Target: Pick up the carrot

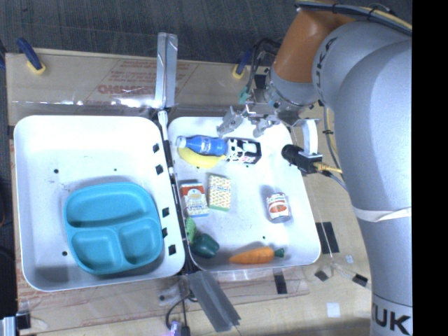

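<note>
A: Where is the carrot (253, 256)?

B: In the right bin (306, 208), down at its near edge toward the right corner. It lies flat on the white floor, the orange body pointing left and the green stub at its right end.

A: And the gripper (246, 122)?

B: At the opposite end of that same bin, up by the far rim. The grey arm (364, 117) comes in from the right, the orange band (302, 37) sits above the wrist, and the metal fingers (229, 123) hang over the top of the bin.

A: Is it holding anything?

B: No. The fingers stand spread apart with nothing between them. They hover just above a blue bottle (203, 145), which lies on a banana (201, 159), with a black-and-white patterned item (243, 151) just to their right.

A: So the carrot is far from the fingers?

B: Well apart. The whole depth of the bin lies between them, and the carrot sits a little right of the gripper's line.

A: What lies in between?

B: A red-and-white packet (194, 198) and a yellow-green packet (220, 192) side by side near the middle left, and a small can with a red label (278, 206) further right. A dark green vegetable (202, 243) rests near the left corner, a little left of the carrot, not touching it.

A: And the other bin?

B: The left bin (42, 152) holds a blue divided tray (113, 226).
</note>
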`<state>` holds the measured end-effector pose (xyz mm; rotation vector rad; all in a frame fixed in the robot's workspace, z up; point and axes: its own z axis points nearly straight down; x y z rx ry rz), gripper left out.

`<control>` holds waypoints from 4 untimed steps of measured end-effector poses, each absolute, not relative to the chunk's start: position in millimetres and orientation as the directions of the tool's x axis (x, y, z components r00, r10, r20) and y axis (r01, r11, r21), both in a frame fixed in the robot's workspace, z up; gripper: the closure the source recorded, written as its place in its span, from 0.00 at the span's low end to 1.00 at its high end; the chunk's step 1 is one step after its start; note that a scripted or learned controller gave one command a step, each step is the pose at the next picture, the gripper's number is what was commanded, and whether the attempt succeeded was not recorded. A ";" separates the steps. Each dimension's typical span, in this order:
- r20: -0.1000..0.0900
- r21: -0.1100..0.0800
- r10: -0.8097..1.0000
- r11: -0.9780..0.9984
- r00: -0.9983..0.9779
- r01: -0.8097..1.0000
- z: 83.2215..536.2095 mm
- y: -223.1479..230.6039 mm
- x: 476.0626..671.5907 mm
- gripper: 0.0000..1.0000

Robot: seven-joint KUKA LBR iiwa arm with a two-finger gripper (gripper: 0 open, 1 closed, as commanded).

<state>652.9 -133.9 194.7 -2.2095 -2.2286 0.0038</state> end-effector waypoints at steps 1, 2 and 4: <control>0.002 -0.004 0.997 0.073 -0.073 0.997 205.2 -89.3 646.1 0.00; -0.002 0.001 0.940 0.341 -0.341 0.940 282.6 -162.6 625.3 0.00; 0.002 -0.001 0.884 0.468 -0.468 0.884 91.4 -210.1 502.6 0.00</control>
